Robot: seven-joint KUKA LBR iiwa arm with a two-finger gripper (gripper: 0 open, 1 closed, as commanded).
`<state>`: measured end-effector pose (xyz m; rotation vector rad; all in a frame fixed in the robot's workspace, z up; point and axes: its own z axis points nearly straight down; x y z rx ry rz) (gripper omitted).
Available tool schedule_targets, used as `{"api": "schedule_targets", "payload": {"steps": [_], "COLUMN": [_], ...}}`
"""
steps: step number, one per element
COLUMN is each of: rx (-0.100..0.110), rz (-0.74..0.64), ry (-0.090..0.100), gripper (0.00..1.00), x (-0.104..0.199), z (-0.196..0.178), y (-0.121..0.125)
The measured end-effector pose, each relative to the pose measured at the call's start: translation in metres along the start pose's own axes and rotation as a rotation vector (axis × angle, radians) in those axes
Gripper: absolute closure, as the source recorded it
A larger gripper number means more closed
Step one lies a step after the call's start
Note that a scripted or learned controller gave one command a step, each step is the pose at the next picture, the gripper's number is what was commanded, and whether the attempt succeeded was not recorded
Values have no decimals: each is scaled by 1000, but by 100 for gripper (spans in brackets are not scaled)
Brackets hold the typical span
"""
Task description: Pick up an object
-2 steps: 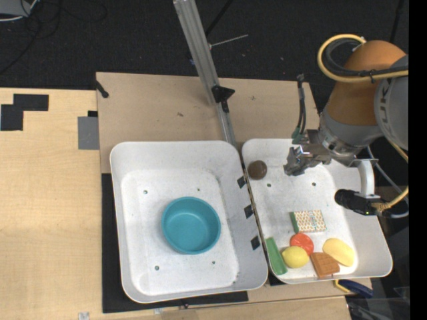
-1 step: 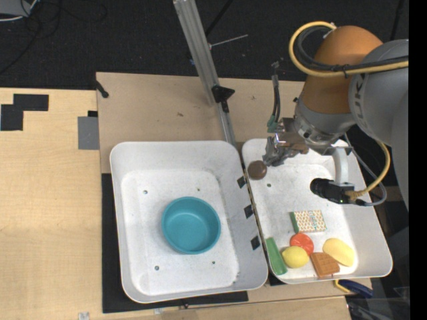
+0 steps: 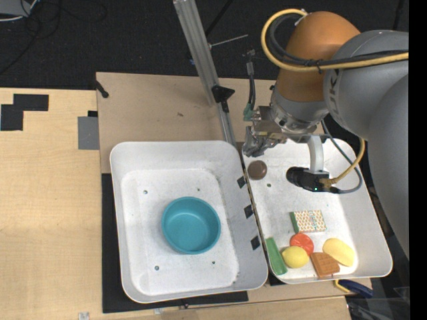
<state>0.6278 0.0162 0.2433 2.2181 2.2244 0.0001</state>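
My gripper [image 3: 256, 149] hangs over the far left corner of the right bin [image 3: 363, 209], below the arm's orange band. A small brown ball [image 3: 257, 170] lies on the bin floor just below the gripper's tip; whether the two touch is unclear. At the near end of the same bin sits a cluster: a checkered block [image 3: 308, 221], a red round piece [image 3: 302, 241], a yellow lemon-like piece [image 3: 294, 257], a green stick [image 3: 275, 256], a yellow oval [image 3: 339, 251] and a brown square piece [image 3: 325, 265].
A blue bowl [image 3: 191, 225] stands in the middle of the left bin [image 3: 133, 159]. A slanted metal rail [image 3: 203, 62] rises behind the bins. A black fitting with cables [image 3: 305, 177] hangs off the arm over the right bin.
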Motion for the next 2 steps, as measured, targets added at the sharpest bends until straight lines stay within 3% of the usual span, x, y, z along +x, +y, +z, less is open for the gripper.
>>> {"api": "schedule_targets", "payload": {"steps": [1, 2], "rx": [1, 1], "rz": [0, 2], "ry": [0, 0], "gripper": [100, 0], "x": [53, 52], "z": [1, 1], "y": [27, 27]}}
